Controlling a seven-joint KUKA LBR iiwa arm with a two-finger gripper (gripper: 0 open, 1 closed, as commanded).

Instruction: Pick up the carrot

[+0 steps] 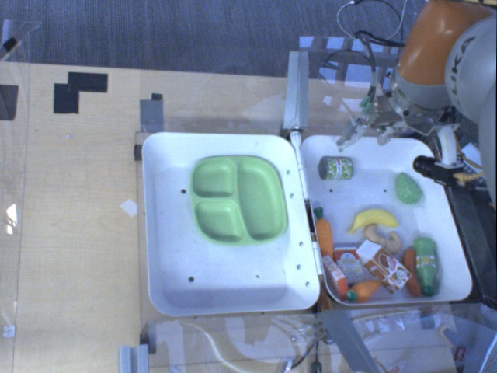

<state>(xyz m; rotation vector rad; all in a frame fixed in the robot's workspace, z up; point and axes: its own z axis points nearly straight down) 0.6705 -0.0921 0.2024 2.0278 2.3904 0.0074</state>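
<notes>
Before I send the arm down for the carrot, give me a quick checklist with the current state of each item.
1. Carrot located: ok. The carrot lies along the left wall of the right bin.
2. Carrot top free: ok, nothing lies on it.
3. Room around it: not ok. It sits against the bin wall, with a small carton at its lower end.
4. Gripper over the carrot: not ok. The gripper hangs at the bin's far edge, beyond the can.
5. Gripper free of objects: ok, nothing between its fingers.
6. Finger opening wide enough: cannot tell.
</notes>
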